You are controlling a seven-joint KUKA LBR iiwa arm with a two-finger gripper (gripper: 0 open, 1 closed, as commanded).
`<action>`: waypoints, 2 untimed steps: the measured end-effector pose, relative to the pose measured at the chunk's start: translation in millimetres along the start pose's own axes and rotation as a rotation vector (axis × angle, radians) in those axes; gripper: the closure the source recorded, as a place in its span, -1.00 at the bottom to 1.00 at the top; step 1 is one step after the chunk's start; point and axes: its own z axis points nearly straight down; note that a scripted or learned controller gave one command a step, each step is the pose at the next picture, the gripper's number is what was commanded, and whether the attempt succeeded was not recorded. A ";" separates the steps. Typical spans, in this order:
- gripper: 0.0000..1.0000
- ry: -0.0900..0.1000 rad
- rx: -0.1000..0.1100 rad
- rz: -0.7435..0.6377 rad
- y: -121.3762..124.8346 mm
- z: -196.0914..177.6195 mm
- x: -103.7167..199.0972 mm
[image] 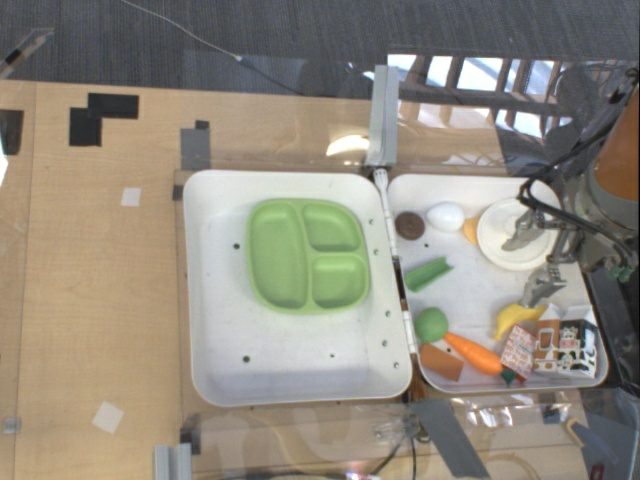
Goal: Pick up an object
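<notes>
The gripper [535, 260] is hanging over the right bin [470, 353], its fingers [519, 232] spread apart above a white plate [503, 240] and a yellow banana [517, 317]. A green divided tray [306, 255] is lying in the left bin [215, 348] on the tabletop [90, 298].

You are looking down on a pale wooden bench [90, 298] bearing two shallow white bins, side by side and touching. In the left bin [215, 358] lies a green divided plate [305, 255], set near the middle. Black marker shapes [100, 115] sit on the bench's far left, with dark carpet [250, 13] beyond.
</notes>
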 end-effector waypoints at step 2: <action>-1.00 -0.004 -0.001 0.188 66.6 128.6 -72.5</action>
